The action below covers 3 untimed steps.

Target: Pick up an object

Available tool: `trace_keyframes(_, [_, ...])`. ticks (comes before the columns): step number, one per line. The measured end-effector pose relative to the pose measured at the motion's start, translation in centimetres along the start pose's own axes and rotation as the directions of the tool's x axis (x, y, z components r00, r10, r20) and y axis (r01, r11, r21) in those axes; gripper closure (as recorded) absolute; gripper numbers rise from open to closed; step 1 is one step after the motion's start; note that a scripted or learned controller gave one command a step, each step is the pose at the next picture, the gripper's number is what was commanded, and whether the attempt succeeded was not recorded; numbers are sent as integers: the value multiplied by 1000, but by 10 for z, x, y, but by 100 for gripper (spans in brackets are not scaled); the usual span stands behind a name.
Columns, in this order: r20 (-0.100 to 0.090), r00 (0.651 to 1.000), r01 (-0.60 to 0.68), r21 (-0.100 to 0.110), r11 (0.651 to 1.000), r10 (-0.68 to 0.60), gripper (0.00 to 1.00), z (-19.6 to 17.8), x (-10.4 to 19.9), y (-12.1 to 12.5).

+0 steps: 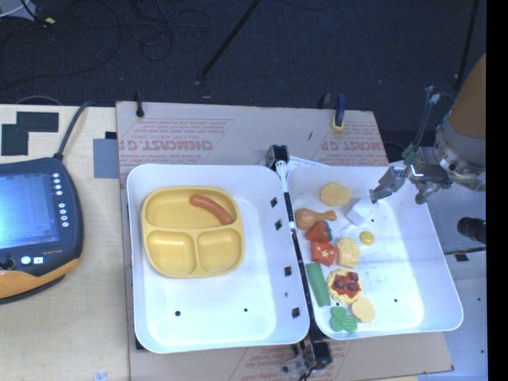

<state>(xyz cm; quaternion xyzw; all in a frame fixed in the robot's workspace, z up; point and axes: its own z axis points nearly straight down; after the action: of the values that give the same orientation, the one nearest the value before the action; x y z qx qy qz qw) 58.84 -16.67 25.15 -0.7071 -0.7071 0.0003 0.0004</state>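
The gripper [384, 186] hangs over the right bin [432, 292], at its 1 o'clock side; I cannot tell its jaws. Toy foods [333, 252] lie at the bin's 9 o'clock side

Robot lab: teach pendant [32, 217], cables [71, 22], bins [159, 324].

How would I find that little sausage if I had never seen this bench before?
Look at the left white bin, which holds a yellow divided plate. The sausage lies in the plate's large upper compartment, toward its right side, slanting down to the right. It is the one reddish-orange item on the plate, apart from the heap of toy food in the right bin.
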Motion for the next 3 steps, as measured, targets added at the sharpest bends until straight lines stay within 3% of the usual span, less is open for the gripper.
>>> trace_keyframes(1, [-1,1000,0,1,1000,0,100,-9,0,0])
trace_keyframes(2, [-2,1000,1,4,1000,-1,100,105,48,-18])
trace_keyframes(3, [-1,1000,2,2,1000,-2,100,63,125,-32])
